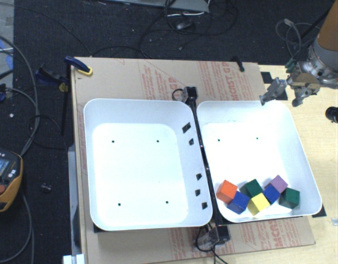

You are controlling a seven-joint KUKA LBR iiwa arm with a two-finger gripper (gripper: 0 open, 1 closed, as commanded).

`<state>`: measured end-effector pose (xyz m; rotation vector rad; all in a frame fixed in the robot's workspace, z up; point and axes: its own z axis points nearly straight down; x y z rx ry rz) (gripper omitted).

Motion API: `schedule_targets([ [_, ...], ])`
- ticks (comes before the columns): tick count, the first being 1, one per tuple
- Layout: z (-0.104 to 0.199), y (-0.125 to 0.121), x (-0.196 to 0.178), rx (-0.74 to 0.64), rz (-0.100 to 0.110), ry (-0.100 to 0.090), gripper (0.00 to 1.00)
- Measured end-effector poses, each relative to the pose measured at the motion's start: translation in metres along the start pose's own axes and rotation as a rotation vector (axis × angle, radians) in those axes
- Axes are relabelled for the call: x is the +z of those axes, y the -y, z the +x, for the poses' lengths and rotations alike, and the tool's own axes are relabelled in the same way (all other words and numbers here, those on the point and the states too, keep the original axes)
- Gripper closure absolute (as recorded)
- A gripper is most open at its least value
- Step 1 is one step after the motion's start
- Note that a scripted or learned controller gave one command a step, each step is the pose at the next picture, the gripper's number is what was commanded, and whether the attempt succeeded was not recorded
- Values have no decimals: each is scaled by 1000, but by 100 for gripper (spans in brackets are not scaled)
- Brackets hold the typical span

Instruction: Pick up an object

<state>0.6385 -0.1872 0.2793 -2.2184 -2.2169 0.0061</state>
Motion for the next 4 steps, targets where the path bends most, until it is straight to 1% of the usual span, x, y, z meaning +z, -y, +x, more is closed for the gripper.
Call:
schedule_targets([
  [1, 0, -1, -4, -1, -7, 1, 0],
  [2, -7, 2, 42, 0, -3, 0, 0],
  [3, -3, 2, 85, -1, -3, 0, 0],
  [4, -3, 3, 148, -1, -1, 0, 0],
])
